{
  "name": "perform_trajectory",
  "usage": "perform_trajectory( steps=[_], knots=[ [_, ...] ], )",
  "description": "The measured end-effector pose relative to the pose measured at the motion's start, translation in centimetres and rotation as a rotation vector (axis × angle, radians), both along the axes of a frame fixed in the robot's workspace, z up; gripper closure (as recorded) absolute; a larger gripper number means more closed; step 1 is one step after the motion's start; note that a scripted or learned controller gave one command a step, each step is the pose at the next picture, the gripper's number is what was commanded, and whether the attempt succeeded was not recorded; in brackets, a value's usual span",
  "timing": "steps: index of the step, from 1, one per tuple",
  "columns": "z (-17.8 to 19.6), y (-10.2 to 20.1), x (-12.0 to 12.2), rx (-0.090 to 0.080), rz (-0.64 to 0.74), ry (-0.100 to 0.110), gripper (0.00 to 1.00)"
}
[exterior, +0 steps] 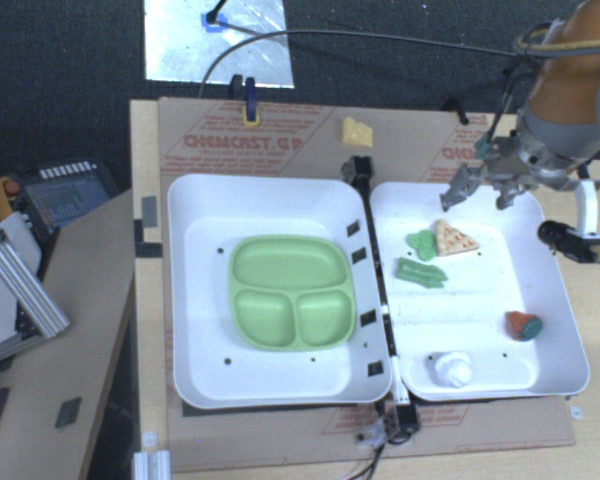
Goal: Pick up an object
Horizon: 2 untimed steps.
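Observation:
The right bin (555, 298) holds a tan pizza-slice toy (454, 239), a green leafy piece (420, 243), a long green bean-like piece (421, 273), a red and teal toy (523, 325) and a white object (453, 370). My gripper (478, 192) hangs over the bin's far edge, above and just beyond the pizza slice. Its fingers are spread apart with nothing between them.
The left bin (195, 268) carries a green divided plate (288, 293). A yellow wedge (357, 132) lies on the cardboard behind the bins. A blue and yellow clamp (249, 100) sits at the board's far edge. Equipment stands on the bench at left.

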State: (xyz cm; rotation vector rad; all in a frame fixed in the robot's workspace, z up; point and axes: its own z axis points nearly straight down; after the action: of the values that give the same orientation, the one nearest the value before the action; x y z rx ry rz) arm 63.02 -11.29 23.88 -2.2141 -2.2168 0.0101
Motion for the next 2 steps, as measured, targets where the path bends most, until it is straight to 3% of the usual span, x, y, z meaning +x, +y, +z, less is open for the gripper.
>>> perform_trajectory(
  steps=[1,2],
  knots=[
    [0.7,0.0,0.2,-0.002,0.002,-0.012,0.00],
    [-4.1,0.6,1.1,-0.001,0.005,-0.010,0.00]
  ],
)
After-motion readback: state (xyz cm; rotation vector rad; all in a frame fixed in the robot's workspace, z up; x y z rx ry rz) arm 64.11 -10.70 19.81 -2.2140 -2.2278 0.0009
